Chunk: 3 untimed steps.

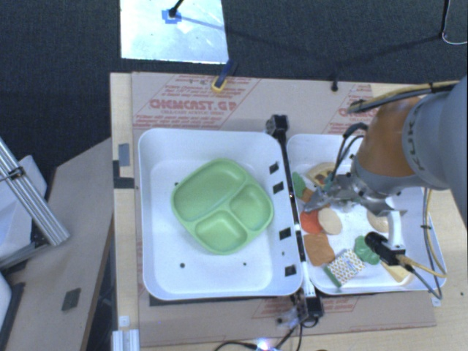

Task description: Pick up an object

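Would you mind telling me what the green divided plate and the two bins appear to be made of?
Green divided plate: likely moulded plastic, matte, with soft rounded compartment ridges and uniform colour. Left bin and right bin: probably thin white plastic, slightly glossy, with rounded formed corners.

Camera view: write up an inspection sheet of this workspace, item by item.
Surface: bench with printed board, bearing two white bins side by side.
Job's things: right bin holds a heap of small items, among them an orange-red piece, a pale oval piece, a brown piece, a checkered packet and a green item.
Clutter: green divided tray lies in the left bin.
Grippers: tool sits low over the right bin's heap; finger state cannot be told.
Cables: black cables run along the arm; wires at the right bin's edge.
Surroundings: dark carpet, shiny plate, metal rail at left.
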{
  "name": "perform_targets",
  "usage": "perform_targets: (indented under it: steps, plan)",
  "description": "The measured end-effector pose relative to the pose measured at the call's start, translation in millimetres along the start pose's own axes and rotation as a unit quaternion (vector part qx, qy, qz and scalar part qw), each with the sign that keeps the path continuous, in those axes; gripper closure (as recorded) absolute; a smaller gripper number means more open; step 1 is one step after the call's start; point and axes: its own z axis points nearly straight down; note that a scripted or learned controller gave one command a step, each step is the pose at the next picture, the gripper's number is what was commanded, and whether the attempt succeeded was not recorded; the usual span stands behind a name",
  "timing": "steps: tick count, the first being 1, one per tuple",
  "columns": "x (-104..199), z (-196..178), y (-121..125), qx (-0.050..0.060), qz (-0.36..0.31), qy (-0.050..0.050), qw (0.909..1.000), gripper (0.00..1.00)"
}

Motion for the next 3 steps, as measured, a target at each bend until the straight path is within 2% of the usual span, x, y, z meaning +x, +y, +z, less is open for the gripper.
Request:
perform_targets:
  steps: [1, 3]
  plan:
    - [0, -12, 2, -0.003, 0.0, 0.0, 1.0, 1.0]
    - [-2, -132, -4, -0.003, -0.002, -0.001, 1.0, 1.0]
